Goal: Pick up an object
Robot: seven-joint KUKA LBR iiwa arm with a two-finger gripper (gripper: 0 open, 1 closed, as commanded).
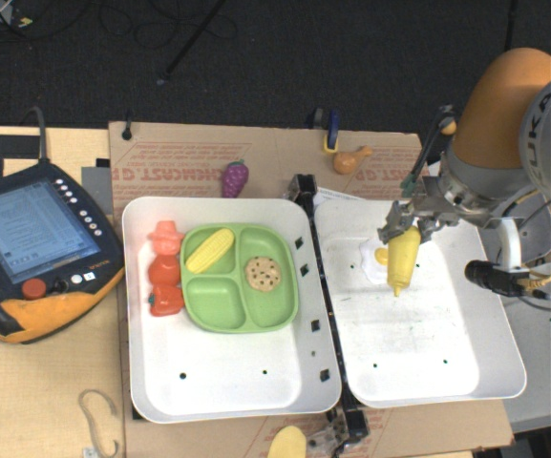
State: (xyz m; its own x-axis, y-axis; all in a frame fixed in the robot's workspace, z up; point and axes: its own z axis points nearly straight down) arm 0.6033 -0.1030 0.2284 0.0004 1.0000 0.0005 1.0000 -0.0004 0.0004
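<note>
Camera view: claw [407,229] pinching yellow mustard bottle [402,261] by its upper end above the right bin [466,370]; hazard, in judgement: bottle hanging tilted may slip from so slight a hold.

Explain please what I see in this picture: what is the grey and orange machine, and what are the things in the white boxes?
One camera looks down at a slant on a bench. The grey robot arm with an orange band reaches in from the right. Its hand grips a yellow plastic squeeze bottle above the right shallow white bin. The left shallow white bin holds a green divided plastic tray with a yellow toy corn cob and a toy cookie, and a red toy figure beside the tray.
</note>
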